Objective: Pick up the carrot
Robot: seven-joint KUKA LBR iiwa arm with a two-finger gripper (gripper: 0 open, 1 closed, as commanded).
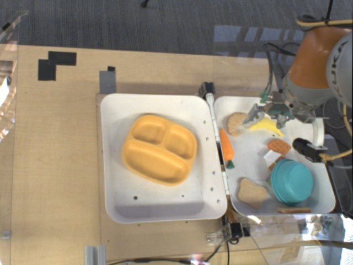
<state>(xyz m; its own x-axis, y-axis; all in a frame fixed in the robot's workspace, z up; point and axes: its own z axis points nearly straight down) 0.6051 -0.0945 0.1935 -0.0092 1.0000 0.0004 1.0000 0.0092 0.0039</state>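
Two white bins [110, 148] are sitting side by side on the bench, the carrot [226, 148] lying at the right bin's left wall, looking light, stiff and smooth, best pinched across its orange middle, while the gripper [263, 114] is hovering upper right, jaws apart, holding nothing.

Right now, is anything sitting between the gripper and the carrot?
Nothing lies directly between them. The gripper is over the right bin, above the round cracker and banana; the carrot lies along the bin's left edge, nothing on top.

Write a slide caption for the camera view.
Gripper above banana; carrot lies untouched by the right bin's left wall.
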